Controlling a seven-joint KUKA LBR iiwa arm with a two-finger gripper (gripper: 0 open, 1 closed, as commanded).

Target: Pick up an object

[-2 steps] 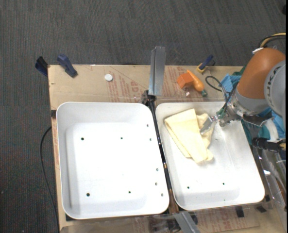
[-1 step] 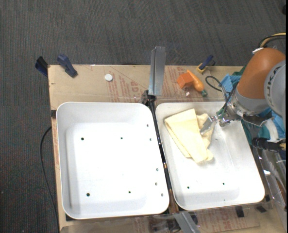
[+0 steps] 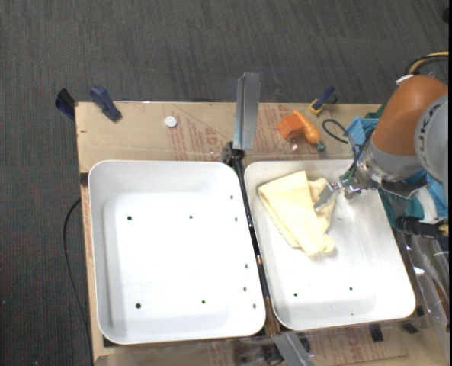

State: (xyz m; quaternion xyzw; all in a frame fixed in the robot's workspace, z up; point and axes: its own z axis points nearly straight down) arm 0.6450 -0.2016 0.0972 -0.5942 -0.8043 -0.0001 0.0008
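A pale yellow cloth (image 3: 296, 208) lies crumpled in the upper left part of the right bin (image 3: 363, 296). The arm comes in from the right, its orange band over the bin's far right corner. My gripper (image 3: 325, 198) hangs low at the cloth's right edge, its metal fingers right against the folds. The fingers are too small and too close to the fabric to tell how they stand, or whether any cloth is between them.
The left bin (image 3: 172, 250) sits beside the right one, parted by a dark rail. Behind the bins on the cardboard lie an orange tool (image 3: 298, 128), a white cap (image 3: 170, 121), blue clamps (image 3: 104, 101) and an upright grey post (image 3: 246, 113). Cables and blue material crowd the right side.
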